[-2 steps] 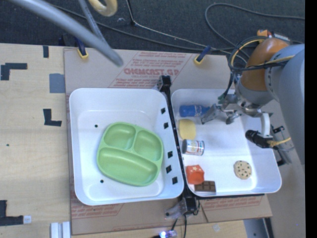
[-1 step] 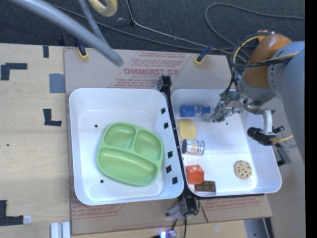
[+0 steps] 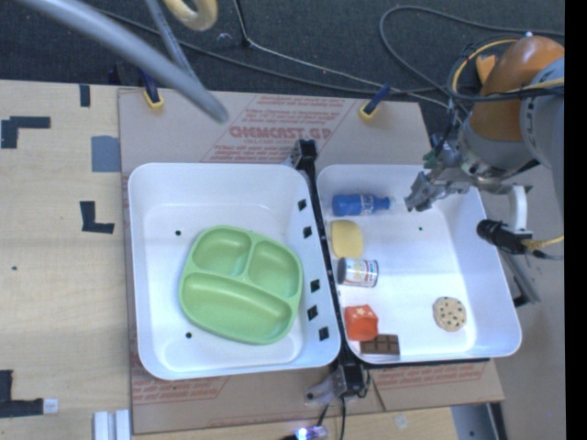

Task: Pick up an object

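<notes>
- The surface (image 3: 55, 246) carries two shallow white bins side by side: the left bin (image 3: 147, 191) holds a green divided plate (image 3: 241, 284), lying flat near its middle, and the right bin (image 3: 491, 282) holds all the small things a pick could aim at.
- Those candidates sit mostly along the right bin's left wall, likely because loose items slide and collect there: a blue bottle (image 3: 360, 204) lying on its side at the top, a pale yellow rounded piece (image 3: 347, 238) just below it, a small jar (image 3: 358, 271) on its side, an orange-red block (image 3: 360, 322) and a dark chocolate bar (image 3: 379, 344) at the near edge.
- A cookie (image 3: 449, 313) lies apart from the rest, on open bin floor, which probably makes it the easiest to reach without bumping neighbours.
- The arm reaches in from the right, and the tool (image 3: 420, 196) hangs over the upper part of the right bin, just beside the blue bottle's cap end.
- Nothing shows between its tips; whether they are spread or pressed together cannot be told from this angle.
- Judging by this position, the bottle seems the nearest target, and no object is lifted yet.
</notes>
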You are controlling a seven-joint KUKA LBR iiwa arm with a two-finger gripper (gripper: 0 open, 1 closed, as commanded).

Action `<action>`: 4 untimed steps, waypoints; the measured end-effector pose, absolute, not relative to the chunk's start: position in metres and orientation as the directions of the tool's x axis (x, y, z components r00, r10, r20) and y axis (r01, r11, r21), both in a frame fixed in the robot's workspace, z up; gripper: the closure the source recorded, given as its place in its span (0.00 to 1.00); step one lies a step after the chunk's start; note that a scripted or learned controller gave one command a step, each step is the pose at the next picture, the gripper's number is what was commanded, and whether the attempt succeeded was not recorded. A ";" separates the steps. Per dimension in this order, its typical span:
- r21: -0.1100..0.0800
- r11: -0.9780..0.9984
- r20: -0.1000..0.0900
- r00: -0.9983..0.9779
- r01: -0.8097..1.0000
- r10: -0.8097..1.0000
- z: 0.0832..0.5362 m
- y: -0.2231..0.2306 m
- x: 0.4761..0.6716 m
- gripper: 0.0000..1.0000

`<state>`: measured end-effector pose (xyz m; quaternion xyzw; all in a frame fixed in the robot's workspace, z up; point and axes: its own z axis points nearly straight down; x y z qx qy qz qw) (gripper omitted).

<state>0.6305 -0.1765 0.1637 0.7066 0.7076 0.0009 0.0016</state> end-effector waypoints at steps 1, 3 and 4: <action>0.004 0.002 -0.001 -0.002 1.000 1.000 0.207 -0.174 0.635 1.00; -0.002 0.003 0.000 -0.003 1.000 1.000 0.242 -0.130 0.631 1.00; -0.003 0.006 0.001 -0.006 1.000 1.000 0.229 -0.074 0.621 1.00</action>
